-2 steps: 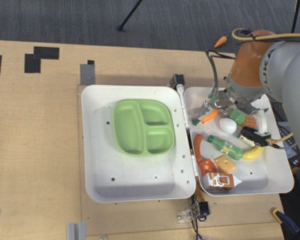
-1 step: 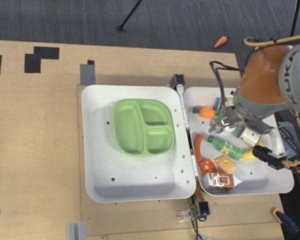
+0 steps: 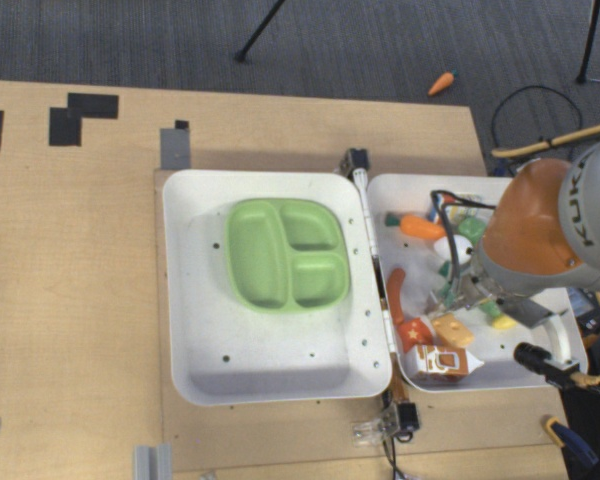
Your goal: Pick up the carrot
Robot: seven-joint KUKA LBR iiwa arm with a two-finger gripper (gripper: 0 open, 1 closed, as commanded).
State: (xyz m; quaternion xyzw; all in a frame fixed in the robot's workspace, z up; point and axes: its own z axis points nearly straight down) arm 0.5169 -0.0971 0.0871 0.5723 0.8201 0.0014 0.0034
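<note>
Nearest the lens, the arm's orange-banded wrist [image 3: 528, 230] hid the end effector [image 3: 460, 290]; whether it was apart or together could not be told. In the right bin [image 3: 500, 381], the carrot [image 3: 423, 229] lay just left of that wrist, beside clutter, so a good grasp probably meant descending squarely over its middle.

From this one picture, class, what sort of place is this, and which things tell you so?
Probably a robot lab or test bench. A robot arm reaches over two white bins on a wooden bench; one holds a green divided plate, the other toy food, such as a carrot.
</note>
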